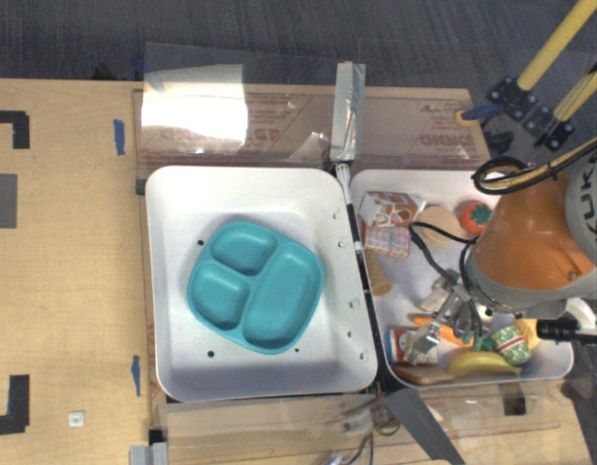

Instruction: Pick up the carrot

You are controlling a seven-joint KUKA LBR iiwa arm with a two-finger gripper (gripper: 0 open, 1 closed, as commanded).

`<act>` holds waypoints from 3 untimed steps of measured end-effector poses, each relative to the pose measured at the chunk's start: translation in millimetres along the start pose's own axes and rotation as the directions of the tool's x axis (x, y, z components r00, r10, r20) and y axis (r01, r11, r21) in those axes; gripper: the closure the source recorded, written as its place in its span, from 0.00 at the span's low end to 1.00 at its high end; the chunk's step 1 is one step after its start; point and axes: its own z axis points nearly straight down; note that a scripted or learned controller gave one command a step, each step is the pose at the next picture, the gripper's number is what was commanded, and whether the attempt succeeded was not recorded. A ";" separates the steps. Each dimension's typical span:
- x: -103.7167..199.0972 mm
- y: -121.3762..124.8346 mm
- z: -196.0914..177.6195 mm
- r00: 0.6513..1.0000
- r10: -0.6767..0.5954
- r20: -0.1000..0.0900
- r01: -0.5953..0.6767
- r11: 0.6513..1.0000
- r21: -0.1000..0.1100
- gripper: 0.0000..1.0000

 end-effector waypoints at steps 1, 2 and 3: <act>-4.7 2.8 -12.4 1.000 0.000 0.022 0.000 1.000 -0.008 1.00; -11.9 -2.0 -2.1 0.938 -0.344 0.037 0.344 0.939 0.001 1.00; -36.1 -53.1 1.4 0.889 -0.457 0.016 0.457 0.889 0.007 1.00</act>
